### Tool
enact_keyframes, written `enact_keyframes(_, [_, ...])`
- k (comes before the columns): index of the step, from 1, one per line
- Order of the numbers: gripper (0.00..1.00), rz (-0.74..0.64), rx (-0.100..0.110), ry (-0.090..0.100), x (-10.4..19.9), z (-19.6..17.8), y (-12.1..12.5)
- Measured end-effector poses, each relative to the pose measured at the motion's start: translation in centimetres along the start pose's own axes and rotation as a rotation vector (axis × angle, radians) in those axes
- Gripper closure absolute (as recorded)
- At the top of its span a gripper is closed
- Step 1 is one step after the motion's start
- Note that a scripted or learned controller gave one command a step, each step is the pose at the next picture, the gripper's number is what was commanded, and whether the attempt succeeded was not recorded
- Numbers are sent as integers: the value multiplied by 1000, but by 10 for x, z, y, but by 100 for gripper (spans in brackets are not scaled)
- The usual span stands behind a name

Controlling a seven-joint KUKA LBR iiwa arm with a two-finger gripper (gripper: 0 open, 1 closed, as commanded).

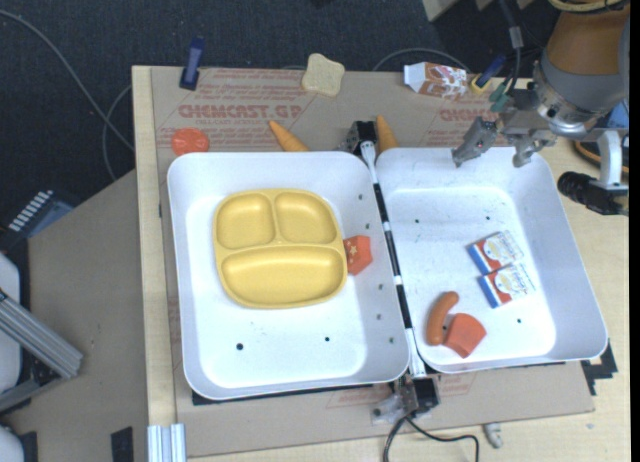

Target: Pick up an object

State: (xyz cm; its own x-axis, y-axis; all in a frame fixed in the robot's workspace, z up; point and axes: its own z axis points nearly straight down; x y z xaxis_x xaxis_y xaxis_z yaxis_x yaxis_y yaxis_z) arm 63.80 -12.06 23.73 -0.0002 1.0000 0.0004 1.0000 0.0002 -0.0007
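The pincer (496, 145), spread wide and holding nothing, hangs over the right bin's (430, 190) far rim; two small cartons (502, 269) lie nearer the camera (side by side).

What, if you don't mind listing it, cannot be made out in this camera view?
- Arm: cut off by the top and right edges of the camera view.
- Print on the two small cartons in the right bin: too small to read.
- Sausage: its lower end is covered by the red piece.
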Motion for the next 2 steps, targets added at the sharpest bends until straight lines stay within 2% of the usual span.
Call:
enact_keyframes(1, [0,3,5,0,-17,109,-104])
enact_keyframes(2, [0,0,-9,-3,-66,149,-88])
